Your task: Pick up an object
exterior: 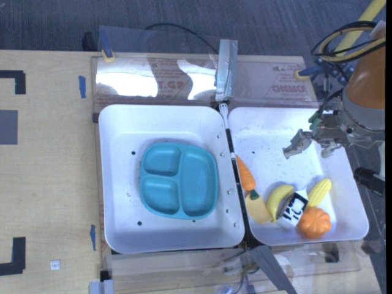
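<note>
Nothing is being carried yet: the hand (304, 142) is hovering, seemingly open and empty though the view is small, with the corn (319, 192) and pumpkin (315, 222) lying just below it, ungrasped.

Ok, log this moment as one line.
arm: over right bin | tool: above bin floor, nothing between fingers | toys: carrot, banana, corn, pumpkin untouched | left bin: blue plate

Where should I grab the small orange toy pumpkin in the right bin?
Grip the small orange toy pumpkin across its round body from straight above. It sits at the pile's outer end; the black-and-white tagged block and yellow corn cob crowd its upper-left, so probably close along the other diagonal.
</note>
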Controlling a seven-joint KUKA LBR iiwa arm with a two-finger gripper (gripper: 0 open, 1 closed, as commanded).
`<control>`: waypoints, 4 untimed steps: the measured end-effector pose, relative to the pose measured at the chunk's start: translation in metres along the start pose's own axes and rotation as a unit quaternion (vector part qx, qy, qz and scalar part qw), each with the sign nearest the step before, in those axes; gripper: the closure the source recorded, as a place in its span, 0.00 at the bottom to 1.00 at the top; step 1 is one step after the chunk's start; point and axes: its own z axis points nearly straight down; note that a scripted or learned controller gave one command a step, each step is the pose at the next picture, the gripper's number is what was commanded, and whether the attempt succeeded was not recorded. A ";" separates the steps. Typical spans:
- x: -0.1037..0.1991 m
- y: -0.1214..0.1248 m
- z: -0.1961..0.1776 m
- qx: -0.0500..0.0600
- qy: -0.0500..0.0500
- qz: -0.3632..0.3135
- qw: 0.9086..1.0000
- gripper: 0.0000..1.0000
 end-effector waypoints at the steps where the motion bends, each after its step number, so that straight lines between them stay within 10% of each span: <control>1: 0.005 -0.027 0.081 0.001 0.000 -0.092 0.996 0.00; 2: -0.009 -0.017 0.166 -0.005 -0.001 -0.135 0.991 0.00; 3: 0.001 -0.043 0.167 -0.008 0.000 0.104 0.995 0.00; 4: -0.001 -0.041 0.158 -0.010 -0.001 0.107 0.994 1.00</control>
